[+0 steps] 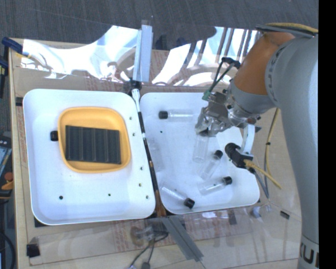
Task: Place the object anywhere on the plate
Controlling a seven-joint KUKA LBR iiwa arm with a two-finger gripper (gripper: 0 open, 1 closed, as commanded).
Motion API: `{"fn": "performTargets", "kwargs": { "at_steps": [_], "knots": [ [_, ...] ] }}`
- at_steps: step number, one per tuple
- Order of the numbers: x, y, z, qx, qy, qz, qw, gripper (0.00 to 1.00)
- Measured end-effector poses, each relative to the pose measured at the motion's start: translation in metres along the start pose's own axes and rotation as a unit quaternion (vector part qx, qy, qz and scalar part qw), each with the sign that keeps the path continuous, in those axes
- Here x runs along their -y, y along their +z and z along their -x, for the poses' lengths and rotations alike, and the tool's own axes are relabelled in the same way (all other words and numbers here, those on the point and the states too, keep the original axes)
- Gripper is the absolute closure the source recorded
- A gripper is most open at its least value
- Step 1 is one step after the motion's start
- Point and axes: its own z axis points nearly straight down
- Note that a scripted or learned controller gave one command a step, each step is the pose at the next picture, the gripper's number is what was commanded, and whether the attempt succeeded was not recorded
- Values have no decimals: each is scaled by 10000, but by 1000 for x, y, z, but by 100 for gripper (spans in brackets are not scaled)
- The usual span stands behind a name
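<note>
Yellow is the colour of the plate (93,119), which lies in the left bin (39,195) and has rounded corners. On its middle sits a dark ribbed insert (94,143), almost square. A small black piece (54,135) rests just beside the left rim of the plate, on the white floor of the bin.

The right bin (173,150) holds several clear tubes with black caps. One tube (175,115) lies near the far wall, its cap pointing left. Another tube (178,197) lies close to the near wall, with its cap toward the right. A third tube (215,185) rests near the right side, and one more tube (210,164) lies at a slant just above it. All of them are in the right bin, well apart from the plate.

The grey arm (294,94) reaches in from the right, with its orange band (256,60) above the wrist. The gripper (208,129) hangs over the far right part of the right bin. Below it a pale clear tube shape (200,147) stands nearly upright, but it is blurred, and I cannot tell if the claw is wide, narrow or closed on this tube.

Behind both bins a crumpled shiny sheet (78,55) lies along the bench.
</note>
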Motion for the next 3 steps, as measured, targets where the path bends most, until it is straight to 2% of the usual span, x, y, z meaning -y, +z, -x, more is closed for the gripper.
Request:
{"fn": "performTargets", "kwargs": {
  "at_steps": [1,2,3],
  "knots": [
    [56,10,9,5,-594,-13,9982,100],
    [56,9,10,7,-593,-10,9982,0],
    [98,2,31,4,-878,-5,9961,0]
  ]
}}
